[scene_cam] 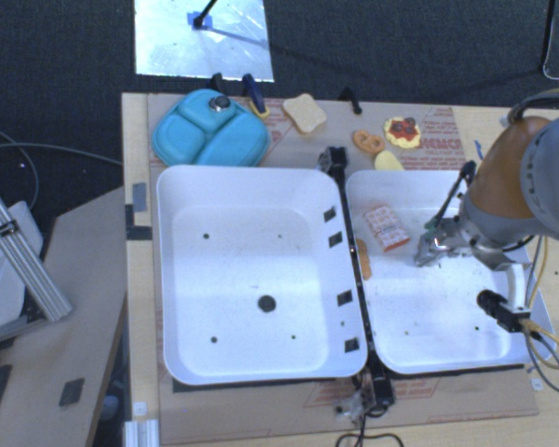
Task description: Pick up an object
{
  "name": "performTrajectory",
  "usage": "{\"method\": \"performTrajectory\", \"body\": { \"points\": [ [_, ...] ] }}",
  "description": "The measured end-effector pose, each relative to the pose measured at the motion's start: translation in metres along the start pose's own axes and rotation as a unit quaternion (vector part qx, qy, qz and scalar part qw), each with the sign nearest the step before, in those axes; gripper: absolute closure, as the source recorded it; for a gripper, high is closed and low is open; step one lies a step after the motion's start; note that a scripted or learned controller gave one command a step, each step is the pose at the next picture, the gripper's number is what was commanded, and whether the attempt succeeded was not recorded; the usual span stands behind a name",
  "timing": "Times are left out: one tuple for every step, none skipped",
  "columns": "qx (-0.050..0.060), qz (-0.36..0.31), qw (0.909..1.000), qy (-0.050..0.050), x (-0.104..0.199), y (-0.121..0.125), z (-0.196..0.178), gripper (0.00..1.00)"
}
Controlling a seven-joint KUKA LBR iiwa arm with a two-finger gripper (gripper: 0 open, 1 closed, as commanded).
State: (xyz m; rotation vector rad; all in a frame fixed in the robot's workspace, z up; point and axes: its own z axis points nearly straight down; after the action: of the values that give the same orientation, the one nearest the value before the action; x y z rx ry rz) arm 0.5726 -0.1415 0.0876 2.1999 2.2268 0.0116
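I see the gripper [429, 252] low over the right bin [447, 343], at the right of the frame, near the bin's middle height. Its tips are small and dark against the white floor, and I cannot tell how it stands or whether anything sits in it.

Just to the left of the gripper, apart from it, a small box [386, 227] with a red and white pattern lies flat in the upper left part of the right bin. Its long axis runs from the upper left to the lower right of the frame. Below and left of the box, a thin orange stick [363, 258] lies against the bin's left wall, its long axis near vertical in the frame; I cannot make out what it is.

The left bin [196, 343] shows a dark round spot [266, 303] on its floor.

Above the bins, on the counter [140, 343], I see a blue divided dish [211, 131] at the upper left, a slice of toast [305, 113], a pretzel [367, 141], a round red-topped pastry [402, 131], and a yellow piece [388, 161] partly cut off by the right bin's upper rim.

The arm's body covers the right bin's upper right corner.
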Motion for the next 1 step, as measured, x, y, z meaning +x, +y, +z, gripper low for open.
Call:
{"method": "performTrajectory", "body": {
  "points": [
    [0.003, 0.001, 1.0000, 0.002, 0.0747, -0.0327, -0.1026, 1.00]
  ]
}}
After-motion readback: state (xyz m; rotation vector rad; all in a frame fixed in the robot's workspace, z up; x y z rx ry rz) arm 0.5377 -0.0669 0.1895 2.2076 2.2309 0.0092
